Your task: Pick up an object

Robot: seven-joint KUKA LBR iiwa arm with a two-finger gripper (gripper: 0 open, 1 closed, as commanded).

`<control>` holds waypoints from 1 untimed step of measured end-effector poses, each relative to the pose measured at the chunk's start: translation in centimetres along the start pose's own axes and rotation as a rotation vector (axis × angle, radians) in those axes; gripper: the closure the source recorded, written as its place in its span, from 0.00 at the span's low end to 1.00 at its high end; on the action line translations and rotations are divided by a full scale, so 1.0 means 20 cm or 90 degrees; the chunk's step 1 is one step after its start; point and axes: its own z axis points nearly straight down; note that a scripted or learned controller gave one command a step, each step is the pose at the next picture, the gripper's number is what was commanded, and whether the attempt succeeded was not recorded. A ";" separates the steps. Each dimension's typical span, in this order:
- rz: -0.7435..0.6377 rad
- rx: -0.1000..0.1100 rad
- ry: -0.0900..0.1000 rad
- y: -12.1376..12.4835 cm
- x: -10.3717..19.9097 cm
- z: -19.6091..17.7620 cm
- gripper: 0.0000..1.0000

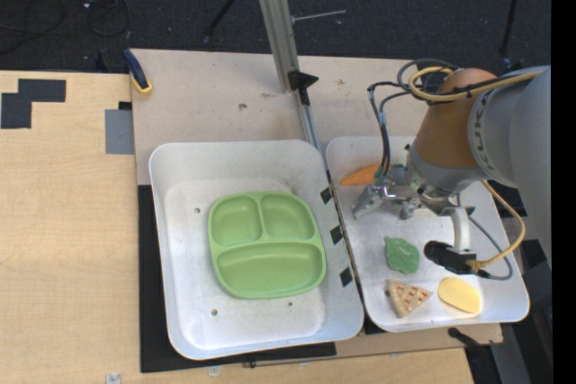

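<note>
Overhead, at a slant, a pale bench top (225,94) carries two shallow white bins side by side, with dark floor and loose cables behind it and a light wood surface (54,220) to the left. A metal post (277,22) rises from the back of the bench.

The grey arm (504,130), with its orange band (441,135), reaches into the right bin (513,306). Its gripper (389,196) sits low over the bin's upper part; whether the jaws are spread or closed cannot be made out, and nothing is seen between them.

Just beside the gripper, toward the back of the bin, lies an orange carrot-like piece (360,175), partly hidden. Nearer the camera from the jaws rests a green lump (402,254). Farther forward again sit a pizza slice toy (408,297) and, beside it, a yellow piece (460,294).

Well to the left of the jaws, the left bin (180,166) holds a green divided plate (266,244) with three compartments.
</note>
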 end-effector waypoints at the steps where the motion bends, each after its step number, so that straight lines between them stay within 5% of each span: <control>1: 0.002 0.000 0.001 0.00 0.00 -0.06 1.00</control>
